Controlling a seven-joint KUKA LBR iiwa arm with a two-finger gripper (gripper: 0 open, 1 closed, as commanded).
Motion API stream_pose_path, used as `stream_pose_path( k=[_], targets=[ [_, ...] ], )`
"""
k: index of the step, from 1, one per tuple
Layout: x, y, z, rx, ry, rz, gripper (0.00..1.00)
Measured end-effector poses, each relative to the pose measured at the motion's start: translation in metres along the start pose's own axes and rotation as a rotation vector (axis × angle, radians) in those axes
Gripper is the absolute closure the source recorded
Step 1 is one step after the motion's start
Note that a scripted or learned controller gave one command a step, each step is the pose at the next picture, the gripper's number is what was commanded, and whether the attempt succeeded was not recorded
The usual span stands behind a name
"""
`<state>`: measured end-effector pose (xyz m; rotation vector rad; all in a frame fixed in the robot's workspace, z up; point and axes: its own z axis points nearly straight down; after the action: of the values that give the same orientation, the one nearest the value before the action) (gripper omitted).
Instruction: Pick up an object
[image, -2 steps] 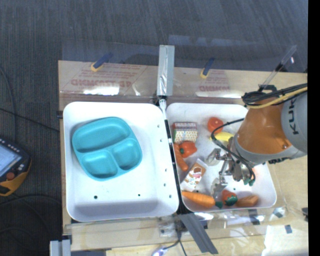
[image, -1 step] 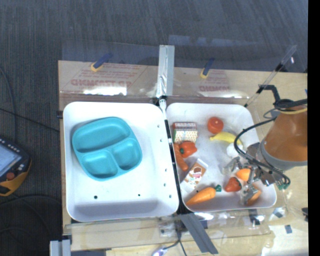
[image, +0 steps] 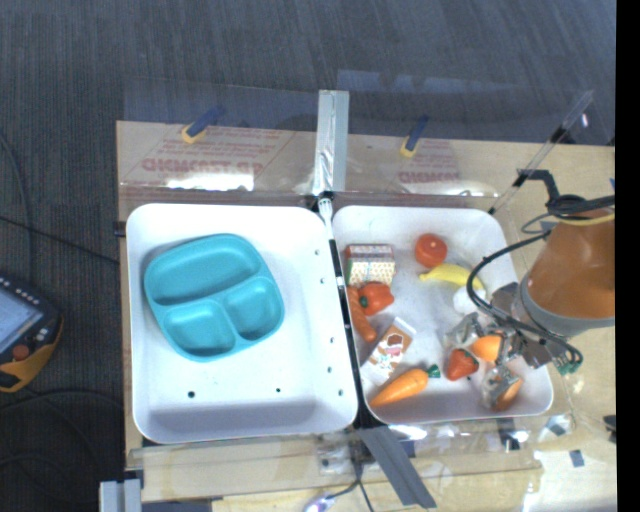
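My gripper (image: 490, 352) is low in the front right corner of the right bin (image: 455, 222), under the orange wrist band (image: 575, 272). A small orange fruit (image: 487, 347) sits right at the gripper's tip, partly covered by its metal parts. A red strawberry (image: 459, 365) lies against its left side and another orange piece (image: 506, 391) just in front. Whether anything is held is hidden by the gripper body.
The right bin also holds a carrot (image: 400, 385), a tomato (image: 431, 249), a banana (image: 446, 274), a red pepper (image: 375, 297), a small carton (image: 370, 264) and a snack packet (image: 390, 345). A blue divided plate (image: 212, 294) lies in the left bin (image: 160, 400).
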<state>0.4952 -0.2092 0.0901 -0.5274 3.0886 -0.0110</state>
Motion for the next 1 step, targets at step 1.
stream_pose_path(
  k=[1],
  targets=[
    [-0.0027, 0.0003, -0.0091, 0.002, -0.003, -0.001, 1.00]
  ],
)
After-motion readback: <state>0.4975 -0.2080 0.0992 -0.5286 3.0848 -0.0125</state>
